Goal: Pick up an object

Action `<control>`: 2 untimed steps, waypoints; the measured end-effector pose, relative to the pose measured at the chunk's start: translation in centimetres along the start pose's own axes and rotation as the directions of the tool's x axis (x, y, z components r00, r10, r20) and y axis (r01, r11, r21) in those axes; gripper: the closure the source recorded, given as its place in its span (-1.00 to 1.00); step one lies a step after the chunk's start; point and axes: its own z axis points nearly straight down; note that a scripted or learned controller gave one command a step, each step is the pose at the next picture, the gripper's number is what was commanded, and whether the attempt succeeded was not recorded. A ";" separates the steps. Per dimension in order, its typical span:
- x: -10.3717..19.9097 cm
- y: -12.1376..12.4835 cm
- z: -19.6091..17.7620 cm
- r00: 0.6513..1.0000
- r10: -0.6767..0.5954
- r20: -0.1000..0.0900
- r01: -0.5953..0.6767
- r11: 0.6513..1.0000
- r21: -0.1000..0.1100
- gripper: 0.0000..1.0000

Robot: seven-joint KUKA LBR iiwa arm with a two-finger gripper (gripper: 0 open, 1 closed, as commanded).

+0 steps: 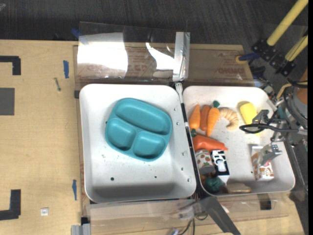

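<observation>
Gripper (268,153) sits at the right edge of the frame over the right bin (286,180), fingers apart w/ nothing between them, tips just above a small white carton (263,169) lying flat in that bin's lower right. Carton looks light, thin-walled, prob crushable and a bit slick, so best pinched across its narrow sides w/ gentle force. Carrots (205,119), a yellow toy (247,111) and a teal tray (138,128) in the left bin (98,180) lie apart from it.
</observation>
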 end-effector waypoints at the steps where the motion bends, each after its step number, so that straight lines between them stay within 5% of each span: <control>1: 0.3 -5.5 8.4 0.977 0.214 -0.007 -0.214 0.977 0.000 -1.00; 2: 0.0 -9.1 17.3 0.991 0.130 0.006 -0.130 0.991 0.000 -1.00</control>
